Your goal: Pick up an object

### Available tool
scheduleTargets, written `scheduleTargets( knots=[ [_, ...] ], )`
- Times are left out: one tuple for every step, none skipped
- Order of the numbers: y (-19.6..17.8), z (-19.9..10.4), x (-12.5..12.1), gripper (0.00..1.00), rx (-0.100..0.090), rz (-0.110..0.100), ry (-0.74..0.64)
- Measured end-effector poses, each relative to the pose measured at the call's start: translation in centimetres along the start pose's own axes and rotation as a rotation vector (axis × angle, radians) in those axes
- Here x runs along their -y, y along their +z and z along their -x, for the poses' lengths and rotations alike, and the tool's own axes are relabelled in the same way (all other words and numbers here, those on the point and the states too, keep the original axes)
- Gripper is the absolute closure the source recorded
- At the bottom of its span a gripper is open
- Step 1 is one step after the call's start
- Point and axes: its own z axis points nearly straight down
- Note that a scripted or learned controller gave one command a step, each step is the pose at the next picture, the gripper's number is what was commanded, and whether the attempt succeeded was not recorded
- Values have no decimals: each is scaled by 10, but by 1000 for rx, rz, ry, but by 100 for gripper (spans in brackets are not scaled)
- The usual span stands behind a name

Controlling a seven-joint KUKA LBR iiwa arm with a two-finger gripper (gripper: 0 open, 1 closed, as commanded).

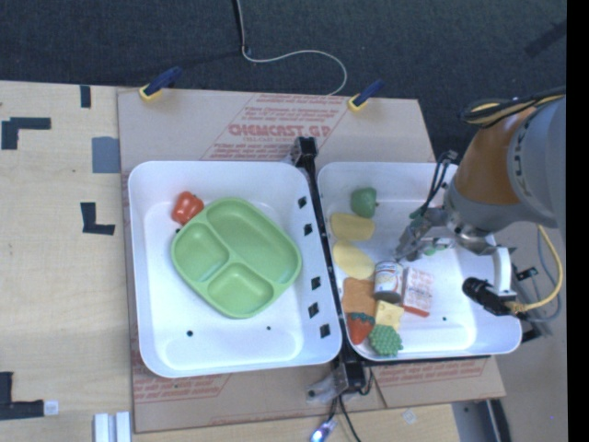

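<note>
Camera view shows the fingers [411, 244] low in the right bin [460, 339] near a small can [387, 281], their state unclear.

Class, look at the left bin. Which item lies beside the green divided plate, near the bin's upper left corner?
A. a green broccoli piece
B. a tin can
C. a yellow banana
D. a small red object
D: a small red object lies against the upper left edge of the green divided plate in the left bin; the can and the yellow and green pieces lie in the right bin.
</note>
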Motion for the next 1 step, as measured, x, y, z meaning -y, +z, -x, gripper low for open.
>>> scheduleTargets(
  knots=[
    [-50, -2, 9, 100, 1, 6, 2]
  ],
)
